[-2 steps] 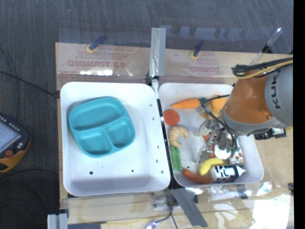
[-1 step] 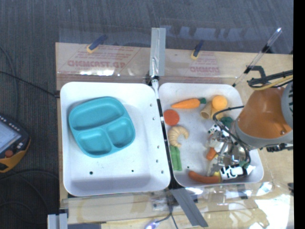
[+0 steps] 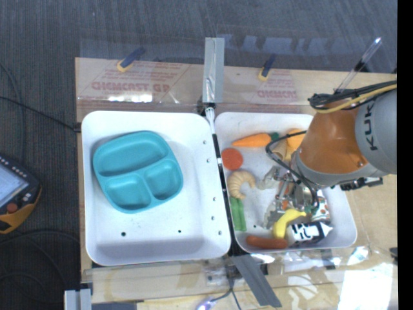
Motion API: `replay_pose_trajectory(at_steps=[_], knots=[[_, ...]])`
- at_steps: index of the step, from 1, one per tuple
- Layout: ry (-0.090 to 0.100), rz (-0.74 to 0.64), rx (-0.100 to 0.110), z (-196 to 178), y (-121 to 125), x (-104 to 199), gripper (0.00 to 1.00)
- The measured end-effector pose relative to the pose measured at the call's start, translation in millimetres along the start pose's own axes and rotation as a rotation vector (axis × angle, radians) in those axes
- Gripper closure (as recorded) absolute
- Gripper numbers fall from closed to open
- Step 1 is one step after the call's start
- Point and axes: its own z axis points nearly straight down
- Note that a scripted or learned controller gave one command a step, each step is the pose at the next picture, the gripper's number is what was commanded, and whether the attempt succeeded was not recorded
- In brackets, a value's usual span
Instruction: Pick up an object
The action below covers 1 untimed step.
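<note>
Jaws (image 3: 288, 202) just above banana (image 3: 286, 221) — rt bin (image 3: 345, 234)

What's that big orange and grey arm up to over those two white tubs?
The arm's gripper is down in the right bin, among toy food: a carrot, a croissant and a banana. It sits just above the banana. The left bin holds a blue divided plate.

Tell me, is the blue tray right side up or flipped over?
Right side up. The blue tray lies flat in the left bin, its three hollow sections facing up.
</note>
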Motion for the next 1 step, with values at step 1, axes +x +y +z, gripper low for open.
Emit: replay_pose_trajectory(at_steps=[1], knots=[[-0.01,-0.039,0.0,-1.9,-45.1,22.0,0.0]])
